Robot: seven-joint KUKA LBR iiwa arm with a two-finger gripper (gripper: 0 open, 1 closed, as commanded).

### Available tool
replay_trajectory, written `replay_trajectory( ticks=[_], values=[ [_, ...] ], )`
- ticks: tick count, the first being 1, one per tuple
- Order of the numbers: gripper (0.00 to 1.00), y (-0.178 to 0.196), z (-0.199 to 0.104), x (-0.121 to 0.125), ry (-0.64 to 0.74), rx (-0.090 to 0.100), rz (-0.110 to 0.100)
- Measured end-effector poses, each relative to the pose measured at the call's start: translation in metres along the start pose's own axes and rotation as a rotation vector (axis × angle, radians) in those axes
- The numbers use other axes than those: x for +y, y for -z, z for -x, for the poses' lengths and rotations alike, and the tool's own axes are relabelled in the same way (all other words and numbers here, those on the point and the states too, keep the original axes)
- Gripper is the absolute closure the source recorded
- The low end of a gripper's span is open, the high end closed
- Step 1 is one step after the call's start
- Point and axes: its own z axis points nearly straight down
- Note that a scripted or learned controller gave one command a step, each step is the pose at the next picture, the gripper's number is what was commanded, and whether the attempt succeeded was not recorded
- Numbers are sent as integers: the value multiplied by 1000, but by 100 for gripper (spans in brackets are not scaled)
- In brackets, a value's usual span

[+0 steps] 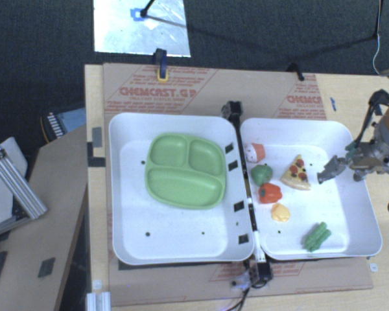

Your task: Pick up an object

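Note that the tool hangs over the right bin at 3 o'clock of the pizza, nearest of the toys, its jaw state impossible to tell, nothing visibly grasped.

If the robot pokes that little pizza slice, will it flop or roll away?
The pizza slice looks like a stiff plastic toy, so it probably won't flop. It lies flat in the right bin, so it would likely slide, not roll. It seems light.
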Motion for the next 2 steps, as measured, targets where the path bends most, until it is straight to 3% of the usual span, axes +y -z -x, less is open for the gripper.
replay_trajectory(
  ticks=[1,2],
  values=[
    [0,5,0,2,3,-2,10],
    [0,-51,3,-6,1,-1,6]
  ],
)
